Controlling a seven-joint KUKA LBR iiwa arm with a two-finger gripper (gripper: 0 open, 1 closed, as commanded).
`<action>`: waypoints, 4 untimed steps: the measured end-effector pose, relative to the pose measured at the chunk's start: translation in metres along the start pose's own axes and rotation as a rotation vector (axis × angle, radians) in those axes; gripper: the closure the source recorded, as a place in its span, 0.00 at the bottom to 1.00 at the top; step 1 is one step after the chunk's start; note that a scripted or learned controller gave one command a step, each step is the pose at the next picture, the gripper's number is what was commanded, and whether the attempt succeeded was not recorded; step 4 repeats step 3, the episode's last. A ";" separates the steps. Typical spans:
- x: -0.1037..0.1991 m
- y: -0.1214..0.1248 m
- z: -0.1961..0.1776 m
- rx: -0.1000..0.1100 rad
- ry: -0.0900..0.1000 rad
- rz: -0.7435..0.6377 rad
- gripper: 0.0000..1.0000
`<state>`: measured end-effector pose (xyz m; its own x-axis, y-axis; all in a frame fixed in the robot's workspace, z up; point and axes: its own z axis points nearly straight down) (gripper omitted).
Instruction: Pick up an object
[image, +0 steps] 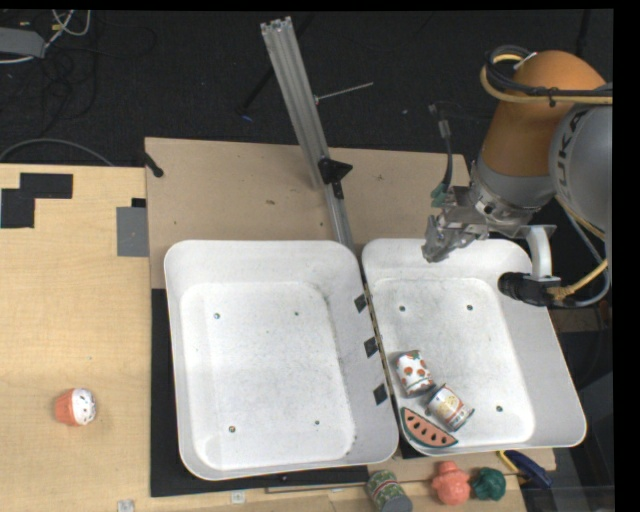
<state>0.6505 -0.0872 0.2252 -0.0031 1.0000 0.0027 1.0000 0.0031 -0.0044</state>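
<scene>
In the right bin (520, 340), two small printed cans lie near the front left corner, one (413, 371) just behind the other (448, 406). A watermelon-slice toy (430, 427) rests against that bin's front rim. My gripper (440, 243) hangs over the right bin's back rim, well behind the cans, with nothing visible in it.
The left bin (265, 350) sits beside the right one. A slanted metal rail (305, 110) runs from the back toward the bins' junction. Small toys (450, 482) lie on the bench in front of the right bin, and a red-white ball (75, 407) lies far left.
</scene>
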 end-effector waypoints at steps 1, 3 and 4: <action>0.049 -0.015 -0.007 -0.001 0.000 -0.001 1.00; 0.152 -0.018 -0.013 -0.003 -0.001 0.000 1.00; 0.152 -0.018 -0.013 -0.003 -0.001 0.000 1.00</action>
